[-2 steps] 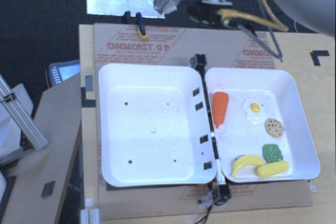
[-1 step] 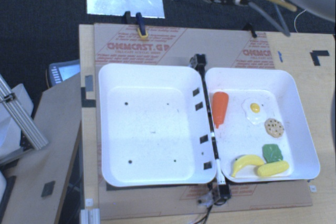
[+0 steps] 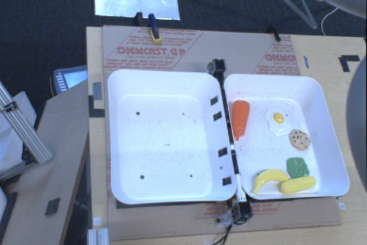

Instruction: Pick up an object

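My jaws hang high at the far edge of the view, past the desk, blurred against the dark floor. I cannot tell whether they are open or closed, and nothing shows between them. So the pick is not yet begun.

All the choices lie in the right bin. The carrot lies next to the divider with its point toward the near side. The egg is just beside it, with the cookie a little nearer the outer wall. In the near corner the banana touches a yellow piece, and a green piece sits right behind them.

I would take the carrot. It looks like a toy of light, stiff plastic, so it should neither crush nor sag, but the smooth skin may slip. It stands apart from the others, and its thick upper end gives the widest hold. I would close across that end, crosswise to its length. The risk I see is the divider wall close on one side, which leaves little room for the jaw going down there. The egg and cookie look too flat to catch well, and the near cluster is crowded.
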Motion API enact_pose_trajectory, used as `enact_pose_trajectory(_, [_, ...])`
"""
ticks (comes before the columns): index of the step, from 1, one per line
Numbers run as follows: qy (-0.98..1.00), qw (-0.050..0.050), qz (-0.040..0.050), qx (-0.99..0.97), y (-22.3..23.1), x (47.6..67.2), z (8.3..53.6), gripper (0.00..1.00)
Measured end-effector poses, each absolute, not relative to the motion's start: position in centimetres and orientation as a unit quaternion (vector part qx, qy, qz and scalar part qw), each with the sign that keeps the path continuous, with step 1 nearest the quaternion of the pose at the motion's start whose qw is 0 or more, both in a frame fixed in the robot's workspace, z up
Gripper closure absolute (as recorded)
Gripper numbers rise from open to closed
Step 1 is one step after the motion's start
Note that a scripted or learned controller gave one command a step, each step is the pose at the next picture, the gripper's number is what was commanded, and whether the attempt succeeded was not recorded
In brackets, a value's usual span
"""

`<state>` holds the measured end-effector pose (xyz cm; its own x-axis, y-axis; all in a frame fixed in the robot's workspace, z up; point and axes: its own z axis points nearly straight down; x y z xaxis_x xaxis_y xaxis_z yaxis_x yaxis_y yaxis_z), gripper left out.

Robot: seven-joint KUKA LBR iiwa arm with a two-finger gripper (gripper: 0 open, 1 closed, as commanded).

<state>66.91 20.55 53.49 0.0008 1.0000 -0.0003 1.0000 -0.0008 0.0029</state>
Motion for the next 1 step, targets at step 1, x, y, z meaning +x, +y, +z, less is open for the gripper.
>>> enact_pose_trajectory(1, [0.710,-0.001,0.0016,0.704,23.71,60.24,53.66,1.00])
